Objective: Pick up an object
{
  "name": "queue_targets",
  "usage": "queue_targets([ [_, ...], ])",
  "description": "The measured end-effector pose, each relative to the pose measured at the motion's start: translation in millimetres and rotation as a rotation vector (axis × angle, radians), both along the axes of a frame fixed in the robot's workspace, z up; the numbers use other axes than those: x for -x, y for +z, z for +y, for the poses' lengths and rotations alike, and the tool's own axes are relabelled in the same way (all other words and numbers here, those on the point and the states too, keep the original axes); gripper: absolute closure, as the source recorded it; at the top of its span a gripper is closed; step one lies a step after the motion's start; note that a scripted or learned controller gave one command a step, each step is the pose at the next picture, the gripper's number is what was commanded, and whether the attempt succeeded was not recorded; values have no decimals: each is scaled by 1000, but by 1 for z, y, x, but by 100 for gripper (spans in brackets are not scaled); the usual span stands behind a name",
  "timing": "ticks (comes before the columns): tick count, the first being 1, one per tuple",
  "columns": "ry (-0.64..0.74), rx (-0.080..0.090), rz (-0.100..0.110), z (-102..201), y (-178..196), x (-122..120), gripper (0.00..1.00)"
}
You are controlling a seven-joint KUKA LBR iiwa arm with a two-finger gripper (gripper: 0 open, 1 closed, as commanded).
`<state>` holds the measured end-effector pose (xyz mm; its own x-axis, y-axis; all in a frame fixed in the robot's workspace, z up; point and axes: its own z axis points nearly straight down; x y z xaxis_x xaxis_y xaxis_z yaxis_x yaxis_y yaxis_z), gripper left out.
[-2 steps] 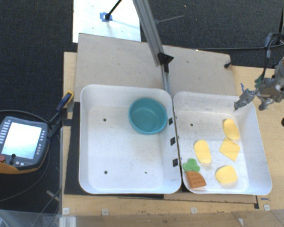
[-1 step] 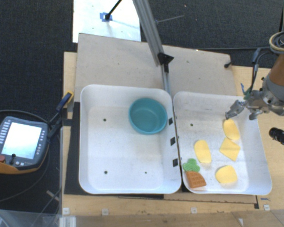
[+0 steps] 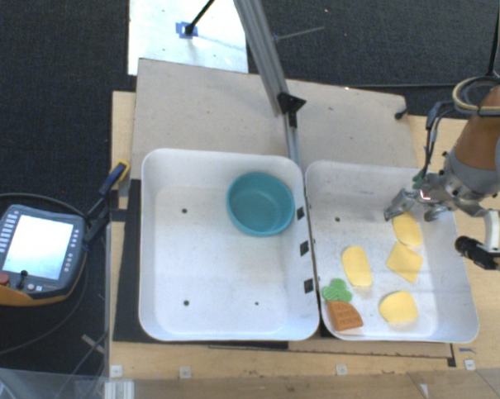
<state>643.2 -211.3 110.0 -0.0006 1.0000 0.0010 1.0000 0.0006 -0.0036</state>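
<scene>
Hovering over the right shallow white plastic bin (image 3: 454, 270), my gripper (image 3: 417, 203) spreads open, holding nothing, above a smooth yellow oval piece (image 3: 408, 231) near the far wall.

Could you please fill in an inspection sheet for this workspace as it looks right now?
Surface: two white bins, left bin and right bin, side by side on a bench.
Job's things: four yellow pieces, one at, and a carrot toy in the right bin.
Clutter: teal bowl in the left bin.
Grippers: gripper above the top yellow piece; grip unclear.
Cables: black cable at the pendant.
Surroundings: teach pendant, dark floor.
</scene>
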Motion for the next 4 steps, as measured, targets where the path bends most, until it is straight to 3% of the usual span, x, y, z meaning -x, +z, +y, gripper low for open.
queue_targets([
  [1,1,1,-4,1,-20,0,0],
  [2,1,2,-6,0,-8,-1,100],
  [4,0,3,-10,3,116,-8,100],
])
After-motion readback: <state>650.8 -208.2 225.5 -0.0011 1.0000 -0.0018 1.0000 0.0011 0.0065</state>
